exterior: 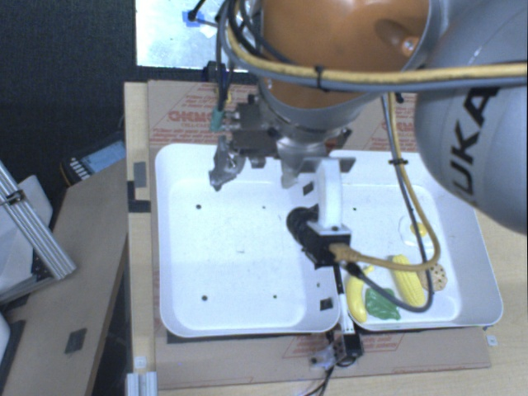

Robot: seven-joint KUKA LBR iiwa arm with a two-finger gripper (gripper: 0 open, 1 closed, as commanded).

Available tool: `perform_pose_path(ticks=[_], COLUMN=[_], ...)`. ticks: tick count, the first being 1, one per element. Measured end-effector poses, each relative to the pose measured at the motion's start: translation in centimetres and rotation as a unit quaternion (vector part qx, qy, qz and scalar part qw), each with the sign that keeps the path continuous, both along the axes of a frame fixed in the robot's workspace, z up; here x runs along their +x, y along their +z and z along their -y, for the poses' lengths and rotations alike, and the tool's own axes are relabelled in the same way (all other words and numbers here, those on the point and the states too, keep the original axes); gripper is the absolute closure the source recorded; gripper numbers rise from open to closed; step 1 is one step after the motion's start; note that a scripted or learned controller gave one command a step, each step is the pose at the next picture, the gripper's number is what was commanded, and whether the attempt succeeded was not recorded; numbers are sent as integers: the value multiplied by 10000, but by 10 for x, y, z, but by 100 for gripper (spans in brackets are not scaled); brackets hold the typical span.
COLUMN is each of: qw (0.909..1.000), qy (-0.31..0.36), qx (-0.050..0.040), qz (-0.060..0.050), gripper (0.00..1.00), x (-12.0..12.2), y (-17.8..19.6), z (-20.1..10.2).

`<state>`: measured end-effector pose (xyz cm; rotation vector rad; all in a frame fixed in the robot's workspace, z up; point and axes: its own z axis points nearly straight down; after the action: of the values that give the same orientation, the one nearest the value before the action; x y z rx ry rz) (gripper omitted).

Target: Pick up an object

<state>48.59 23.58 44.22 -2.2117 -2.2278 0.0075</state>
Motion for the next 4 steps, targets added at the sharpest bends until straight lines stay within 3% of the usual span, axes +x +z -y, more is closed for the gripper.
perform_pose_path(ticks=[1,2,3,4], qw=[10000,10000,10000,10000], qy=[-11,-36,-53,-38], qx=[19,-14,1,10], qz=[40,-23,16,19], gripper=[100,100,100,0], x=[1,0,1,0], y=[16,-133,-154,-153], z=[1,2,44,42])
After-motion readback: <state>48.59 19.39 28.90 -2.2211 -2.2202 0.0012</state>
